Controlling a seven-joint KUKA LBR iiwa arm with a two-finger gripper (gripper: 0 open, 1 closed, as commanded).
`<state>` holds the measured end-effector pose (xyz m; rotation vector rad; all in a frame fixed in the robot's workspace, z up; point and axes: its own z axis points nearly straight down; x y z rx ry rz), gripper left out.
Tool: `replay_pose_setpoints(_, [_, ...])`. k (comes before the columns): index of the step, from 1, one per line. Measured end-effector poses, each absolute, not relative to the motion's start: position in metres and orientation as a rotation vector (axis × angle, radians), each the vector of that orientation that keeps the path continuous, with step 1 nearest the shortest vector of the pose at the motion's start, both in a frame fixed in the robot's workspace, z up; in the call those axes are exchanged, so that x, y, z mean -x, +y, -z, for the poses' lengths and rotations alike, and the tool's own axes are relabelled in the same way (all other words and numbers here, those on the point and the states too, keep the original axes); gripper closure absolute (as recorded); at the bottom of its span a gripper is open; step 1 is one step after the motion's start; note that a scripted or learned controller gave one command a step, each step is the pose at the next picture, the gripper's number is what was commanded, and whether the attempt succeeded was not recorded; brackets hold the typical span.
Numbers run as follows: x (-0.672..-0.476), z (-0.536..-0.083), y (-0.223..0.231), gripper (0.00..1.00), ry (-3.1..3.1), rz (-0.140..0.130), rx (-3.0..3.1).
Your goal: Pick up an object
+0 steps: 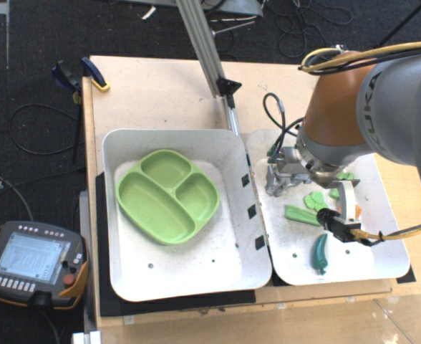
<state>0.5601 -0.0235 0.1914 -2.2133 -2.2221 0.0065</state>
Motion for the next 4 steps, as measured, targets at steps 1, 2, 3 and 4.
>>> replay_pose_setpoints(1, [-0.532,-0.211,-0.074,1.0,-2.215,-0.003,2.228])
replay_pose_setpoints(2, [-0.572,-0.207,-0.022,1.0,-2.231,0.004,2.213])
replay_pose_setpoints(3, [-0.588,-0.194,0.023,1.0,-2.229,0.001,2.213])
replay_pose_setpoints(4, [-0.588,-0.195,0.02,0.0,-2.222,-0.001,2.22])
